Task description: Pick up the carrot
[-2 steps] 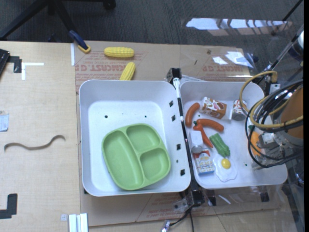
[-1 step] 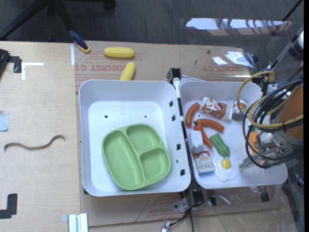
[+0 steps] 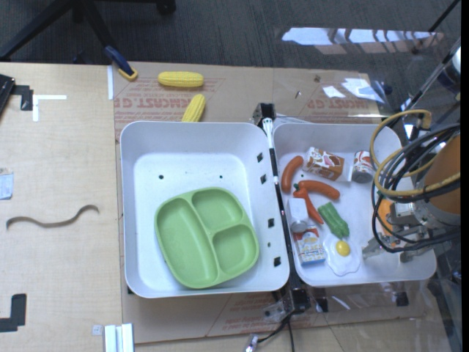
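Plainly nothing is lifted yet: the carrot [image 3: 314,208] lies in the right bin [image 3: 418,271], just beside the green pepper [image 3: 333,219] on its left. The gripper [image 3: 399,233] hangs right of the pepper, well apart; its grip state I cannot tell.

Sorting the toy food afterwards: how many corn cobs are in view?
2. One corn cob lies on the cardboard behind the left bin; the other corn cob lies tilted just below it, by the bin's rim.
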Available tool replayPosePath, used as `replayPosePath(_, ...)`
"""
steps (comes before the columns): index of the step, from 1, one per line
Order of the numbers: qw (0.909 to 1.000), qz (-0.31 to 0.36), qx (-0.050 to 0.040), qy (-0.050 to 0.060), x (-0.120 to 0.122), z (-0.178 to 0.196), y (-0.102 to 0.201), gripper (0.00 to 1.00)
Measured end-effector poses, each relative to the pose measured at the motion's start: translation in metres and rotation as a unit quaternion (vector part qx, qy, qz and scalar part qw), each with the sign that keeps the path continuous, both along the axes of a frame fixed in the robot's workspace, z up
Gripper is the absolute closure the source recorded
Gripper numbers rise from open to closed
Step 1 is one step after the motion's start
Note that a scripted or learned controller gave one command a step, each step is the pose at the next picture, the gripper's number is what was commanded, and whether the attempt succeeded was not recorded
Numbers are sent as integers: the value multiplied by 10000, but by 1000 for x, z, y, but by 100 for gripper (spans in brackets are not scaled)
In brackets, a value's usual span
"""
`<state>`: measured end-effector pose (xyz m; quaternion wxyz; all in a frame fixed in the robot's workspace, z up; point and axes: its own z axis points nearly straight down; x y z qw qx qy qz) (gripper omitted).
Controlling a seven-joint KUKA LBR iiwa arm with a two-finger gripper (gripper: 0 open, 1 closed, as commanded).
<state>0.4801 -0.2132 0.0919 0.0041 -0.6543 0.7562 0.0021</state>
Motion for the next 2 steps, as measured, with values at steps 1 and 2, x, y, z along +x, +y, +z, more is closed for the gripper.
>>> replayPosePath(1,9939,1106,-15,-1,-1,0,6,0)
replayPosePath(2,9992,394,-23,7,-1,0,11,0)
